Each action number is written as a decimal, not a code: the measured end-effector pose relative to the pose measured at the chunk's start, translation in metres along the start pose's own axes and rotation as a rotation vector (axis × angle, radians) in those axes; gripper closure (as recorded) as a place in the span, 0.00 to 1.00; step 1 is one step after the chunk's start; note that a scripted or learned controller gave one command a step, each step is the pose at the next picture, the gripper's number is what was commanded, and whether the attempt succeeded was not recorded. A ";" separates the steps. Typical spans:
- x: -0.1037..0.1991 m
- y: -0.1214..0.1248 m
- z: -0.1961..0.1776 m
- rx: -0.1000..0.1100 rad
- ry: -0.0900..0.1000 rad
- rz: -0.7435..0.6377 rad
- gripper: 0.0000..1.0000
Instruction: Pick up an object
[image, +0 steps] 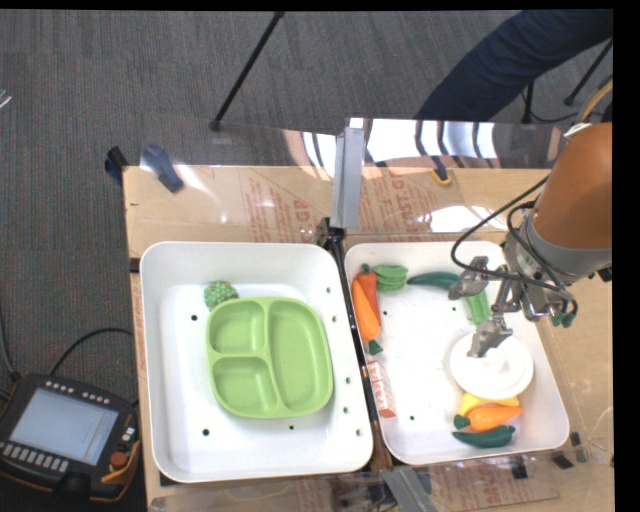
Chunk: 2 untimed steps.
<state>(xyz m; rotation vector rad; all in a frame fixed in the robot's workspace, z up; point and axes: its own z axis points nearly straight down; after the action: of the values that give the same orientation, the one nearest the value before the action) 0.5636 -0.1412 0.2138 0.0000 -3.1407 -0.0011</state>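
Gripper (484, 318) hangs over right bin (420, 440), above white plate (490, 372).

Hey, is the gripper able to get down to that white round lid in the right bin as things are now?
Probably yes. The gripper hangs right over the white lid's upper edge, and nothing lies on the lid; the orange pepper sits just below it.
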 end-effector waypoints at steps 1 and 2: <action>-0.060 -0.039 0.127 0.000 -0.001 0.262 0.00; -0.063 0.003 0.126 -0.001 0.000 0.403 0.00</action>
<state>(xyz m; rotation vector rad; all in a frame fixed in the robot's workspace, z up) 0.6264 -0.1381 0.0877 -0.6286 -3.0774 -0.0028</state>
